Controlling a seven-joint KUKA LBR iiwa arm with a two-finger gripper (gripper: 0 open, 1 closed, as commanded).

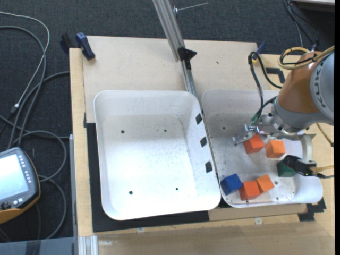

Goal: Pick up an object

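My gripper point(249, 134) hangs low over the upper middle of the right bin point(223, 110), under the grey wrist and its orange band point(297, 89). An orange cube point(254, 144) lies right at the gripper's lower edge; whether it is held cannot be made out. A second orange cube point(275, 149) sits just to its right. A dark green piece point(287, 169) lies further right and lower. Along the bin's front edge are a blue cube point(231, 184) and two orange blocks point(249, 190) point(265, 184) side by side.
The left bin point(106, 110) stands beside the right one, sharing a wall with black clips point(203, 141). A slanted metal rail point(170, 25) runs from the top down to the bins. Cables point(260, 89) hang by the arm.
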